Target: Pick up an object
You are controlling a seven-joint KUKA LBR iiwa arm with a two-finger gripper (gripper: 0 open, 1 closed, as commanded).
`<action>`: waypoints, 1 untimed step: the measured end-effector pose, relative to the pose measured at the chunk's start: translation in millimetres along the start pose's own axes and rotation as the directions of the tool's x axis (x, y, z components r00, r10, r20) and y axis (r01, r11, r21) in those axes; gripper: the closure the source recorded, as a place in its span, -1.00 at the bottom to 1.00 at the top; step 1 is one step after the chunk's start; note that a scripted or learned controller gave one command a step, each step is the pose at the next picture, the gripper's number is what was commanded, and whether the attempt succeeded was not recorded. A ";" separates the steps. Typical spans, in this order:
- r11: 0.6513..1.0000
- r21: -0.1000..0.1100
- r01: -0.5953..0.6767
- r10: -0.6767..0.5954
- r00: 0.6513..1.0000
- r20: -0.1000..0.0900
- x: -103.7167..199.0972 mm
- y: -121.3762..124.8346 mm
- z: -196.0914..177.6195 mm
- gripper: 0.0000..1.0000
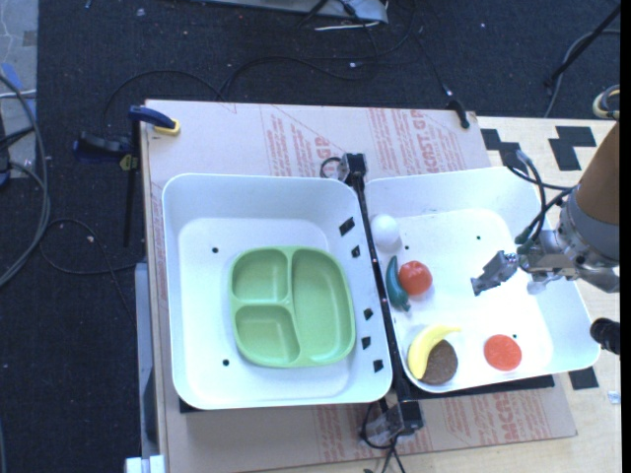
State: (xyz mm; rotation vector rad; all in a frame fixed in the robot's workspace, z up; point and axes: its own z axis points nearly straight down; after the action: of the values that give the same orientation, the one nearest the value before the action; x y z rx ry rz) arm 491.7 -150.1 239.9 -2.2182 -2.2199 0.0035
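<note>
Nearest the camera in the right-hand white bin, a yellow banana curls against a brown round cookie-like disc, with a flat red-orange round piece just beside them to the right. Further up, a red tomato-like ball touches a teal curved piece, a white egg-shaped object beyond. The grey two-finger gripper hovers mid-bin, carrying nothing, claw width too blurred to call, while the left white bin holds a green divided plastic plate.
</note>
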 end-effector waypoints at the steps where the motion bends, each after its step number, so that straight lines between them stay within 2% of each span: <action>1: 1.000 0.000 -0.001 0.001 1.000 0.000 -0.1 1.7 42.3 -1.00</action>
State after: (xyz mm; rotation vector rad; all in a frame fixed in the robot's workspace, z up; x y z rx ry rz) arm 493.2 -150.1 197.6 -2.2191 -2.2191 0.0034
